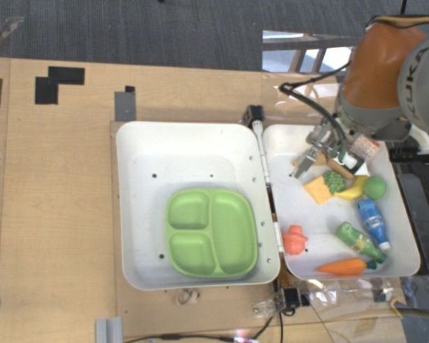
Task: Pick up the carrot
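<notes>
The carrot (pixel 342 266), orange with a small green end, lies flat along the front wall of the right bin (pixel 279 145). My gripper (pixel 311 161) hangs over the back half of that bin, well behind the carrot and a little to its left. It is just behind a yellow wedge (pixel 319 189) and a green broccoli piece (pixel 334 181). Nothing is seen held in it.
The right bin also holds a yellow banana (pixel 352 189), a green ball (pixel 375 187), a blue bottle (pixel 372 221), a green bottle (pixel 359 238) just behind the carrot, and a red-orange toy (pixel 294 240). A green divided plate (pixel 211 231) sits in the left bin (pixel 139 191).
</notes>
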Robot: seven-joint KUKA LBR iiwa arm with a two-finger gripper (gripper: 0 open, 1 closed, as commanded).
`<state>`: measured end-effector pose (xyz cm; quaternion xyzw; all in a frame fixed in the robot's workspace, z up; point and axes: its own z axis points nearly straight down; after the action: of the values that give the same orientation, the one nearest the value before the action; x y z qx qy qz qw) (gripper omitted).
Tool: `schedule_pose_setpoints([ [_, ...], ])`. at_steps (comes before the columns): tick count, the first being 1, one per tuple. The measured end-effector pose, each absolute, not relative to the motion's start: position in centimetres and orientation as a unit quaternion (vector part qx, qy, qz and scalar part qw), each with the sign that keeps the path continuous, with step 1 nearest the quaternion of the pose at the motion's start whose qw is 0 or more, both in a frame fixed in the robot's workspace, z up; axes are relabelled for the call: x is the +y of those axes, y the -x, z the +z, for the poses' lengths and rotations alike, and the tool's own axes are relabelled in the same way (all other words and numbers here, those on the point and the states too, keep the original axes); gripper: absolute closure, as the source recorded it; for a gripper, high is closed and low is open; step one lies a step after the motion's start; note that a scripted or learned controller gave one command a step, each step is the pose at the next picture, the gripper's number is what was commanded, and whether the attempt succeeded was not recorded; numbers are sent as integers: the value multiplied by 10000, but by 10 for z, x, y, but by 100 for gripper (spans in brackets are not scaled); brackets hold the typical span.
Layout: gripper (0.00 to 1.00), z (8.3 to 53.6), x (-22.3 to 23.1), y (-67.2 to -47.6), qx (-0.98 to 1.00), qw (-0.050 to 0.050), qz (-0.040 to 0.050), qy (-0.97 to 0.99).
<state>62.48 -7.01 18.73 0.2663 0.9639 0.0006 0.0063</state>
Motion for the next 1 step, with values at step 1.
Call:
schedule_pose_setpoints([
  [1, 0, 90, -111, -630, 9603, 87, 12, -2789],
])
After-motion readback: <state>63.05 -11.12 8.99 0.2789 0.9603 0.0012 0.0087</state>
